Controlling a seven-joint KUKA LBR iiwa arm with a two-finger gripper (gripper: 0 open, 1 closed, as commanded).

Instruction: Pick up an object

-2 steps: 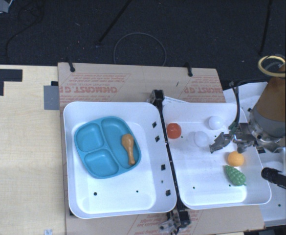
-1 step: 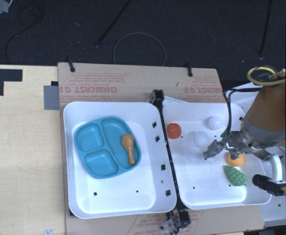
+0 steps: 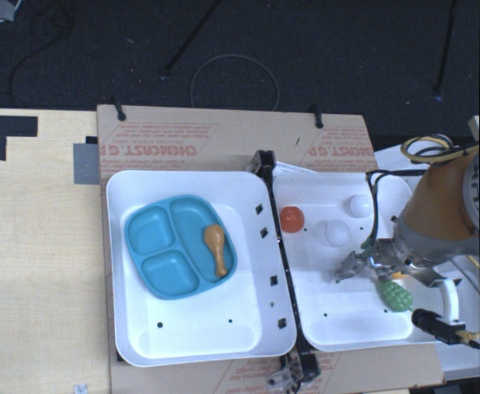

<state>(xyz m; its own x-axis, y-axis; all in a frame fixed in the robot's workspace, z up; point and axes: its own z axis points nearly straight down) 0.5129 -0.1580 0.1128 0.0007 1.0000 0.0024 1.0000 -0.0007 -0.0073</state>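
Knobbly green ball [image 3: 398, 297] just right of metal claw [image 3: 350, 268], fingers spread apart, smooth red ball [image 3: 292, 218] up-left, two white balls [image 3: 337, 233] above.

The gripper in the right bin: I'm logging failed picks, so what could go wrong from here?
1. The gripper sits over bare bin floor, with the green object off to its side by the wrist, so closing here would likely catch nothing.
2. The two white balls are round and nearly match the right bin, so they could roll away or be mislocated.
3. The red ball lies close to the divider wall, leaving little finger room.
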